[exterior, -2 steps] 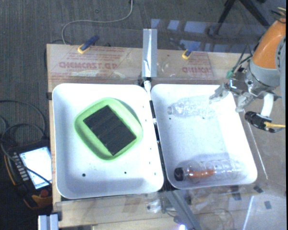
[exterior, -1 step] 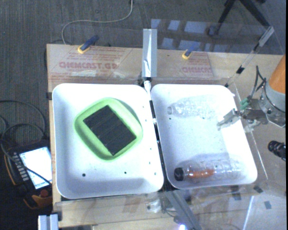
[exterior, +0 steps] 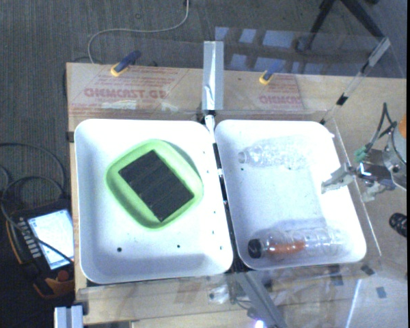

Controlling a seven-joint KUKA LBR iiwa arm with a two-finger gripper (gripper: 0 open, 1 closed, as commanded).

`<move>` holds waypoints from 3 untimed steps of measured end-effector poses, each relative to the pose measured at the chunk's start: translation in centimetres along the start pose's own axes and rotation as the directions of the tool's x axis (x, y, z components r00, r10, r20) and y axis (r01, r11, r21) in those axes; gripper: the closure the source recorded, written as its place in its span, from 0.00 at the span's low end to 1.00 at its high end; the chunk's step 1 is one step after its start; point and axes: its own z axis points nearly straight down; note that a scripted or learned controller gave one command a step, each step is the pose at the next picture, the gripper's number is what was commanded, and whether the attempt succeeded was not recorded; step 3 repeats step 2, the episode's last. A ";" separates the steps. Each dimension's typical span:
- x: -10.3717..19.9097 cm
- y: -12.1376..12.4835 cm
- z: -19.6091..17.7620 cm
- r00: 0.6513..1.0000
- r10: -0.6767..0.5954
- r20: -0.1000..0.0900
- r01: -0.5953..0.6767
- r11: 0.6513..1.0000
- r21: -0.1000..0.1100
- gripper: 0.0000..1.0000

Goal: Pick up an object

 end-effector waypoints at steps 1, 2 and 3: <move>-0.8 0.1 2.5 0.912 -0.410 -0.001 0.410 0.912 0.000 0.00; 3.2 -0.7 14.5 0.869 -0.494 -0.003 0.494 0.869 0.000 0.00; 3.2 -0.7 14.5 0.869 -0.494 -0.003 0.494 0.869 0.000 0.00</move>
